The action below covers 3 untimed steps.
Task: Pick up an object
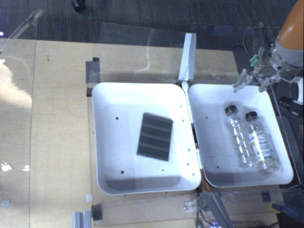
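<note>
Bottles are what we notice first in the camera view: two clear plastic water bottles with black caps lie side by side in the right shallow white bin (pixel 209 170). The left clear bottle (pixel 237 136) and the right clear bottle with a pale label (pixel 260 141) lie touching along their lengths, caps pointing toward the far rim, bodies running toward the near right corner.

In the left shallow white bin (pixel 107 175) we see a flat dark grey ribbed rectangular pad (pixel 155 136), lying slightly tilted near the middle of the bin floor, apart from every wall.

Both bins sit touching each other on the light wooden bench (pixel 52 127), with a grey metal bar (pixel 187 56) rising from the seam between them at the far side.

The grey arm with its orange band (pixel 292 30) enters at the upper right. Its two-finger hand (pixel 250 82) hangs above the far rim of the right bin, just beyond the bottle caps. We see its two pale fingers spread apart with nothing between them. The hand is near the bottles yet not touching them.
</note>
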Available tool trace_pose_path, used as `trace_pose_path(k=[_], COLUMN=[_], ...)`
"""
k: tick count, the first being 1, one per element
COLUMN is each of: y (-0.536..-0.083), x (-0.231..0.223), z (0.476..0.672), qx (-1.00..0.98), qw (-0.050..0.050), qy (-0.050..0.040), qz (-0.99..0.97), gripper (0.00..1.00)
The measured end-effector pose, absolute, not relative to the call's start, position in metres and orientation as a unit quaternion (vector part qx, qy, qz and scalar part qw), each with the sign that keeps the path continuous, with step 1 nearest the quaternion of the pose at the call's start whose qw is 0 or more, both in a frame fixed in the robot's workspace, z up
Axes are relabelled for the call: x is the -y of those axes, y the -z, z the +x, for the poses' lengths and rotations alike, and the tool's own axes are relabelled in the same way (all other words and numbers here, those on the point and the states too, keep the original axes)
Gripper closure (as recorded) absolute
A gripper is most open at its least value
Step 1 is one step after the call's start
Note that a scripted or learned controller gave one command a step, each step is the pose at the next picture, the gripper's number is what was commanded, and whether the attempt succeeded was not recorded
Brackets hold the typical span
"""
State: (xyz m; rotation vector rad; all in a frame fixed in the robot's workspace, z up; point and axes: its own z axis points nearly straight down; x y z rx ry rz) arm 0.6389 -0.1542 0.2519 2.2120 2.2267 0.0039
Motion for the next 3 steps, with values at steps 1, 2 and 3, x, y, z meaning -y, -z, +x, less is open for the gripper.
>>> trace_pose_path(k=[1, 2, 3], y=[-0.098, -0.088, -0.088], x=[0.174, 0.164, 0.158], z=[0.638, 0.657, 0.666], qx=[-0.781, -0.814, -0.833], qw=[0.003, 0.004, -0.001], qy=[-0.0021, -0.0021, 0.0055], qz=[0.624, 0.581, 0.553], gripper=[0.00, 0.00, 0.00])
